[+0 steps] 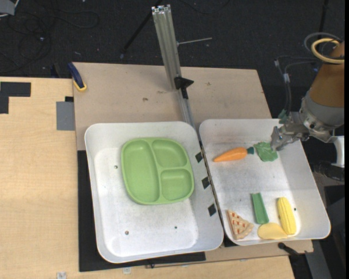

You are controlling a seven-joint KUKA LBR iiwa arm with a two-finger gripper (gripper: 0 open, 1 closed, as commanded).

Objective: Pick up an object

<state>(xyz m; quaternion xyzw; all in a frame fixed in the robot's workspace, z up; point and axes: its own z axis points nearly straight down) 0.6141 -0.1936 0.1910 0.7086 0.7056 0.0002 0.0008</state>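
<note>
the gripper (277, 137) sits at the upper right of the right bin (314, 185), its tip low over the bin's top edge. whether its fingers are spread or closed cannot be told from this slanted view, and nothing is seen held between them.

the nearest object is the toy carrot (231, 154). it lies in the upper part of the right bin, its orange body pointing toward frame left and its green leafy top (266, 152) toward frame right. its long axis runs nearly level across the frame, tilted a little up at the leafy end. that leafy end lies just beside and slightly below the gripper tip; contact cannot be made out.

the other pieces, a pizza slice (239, 224), a green stick (259, 208), a corn cob (287, 215) and a lemon (271, 231), lie well apart at the lower right. the green divided plate (157, 171) rests in the left bin (104, 225).

judging from this, a grasp on the carrot calls for a short shift toward frame left, closing across the body.
</note>
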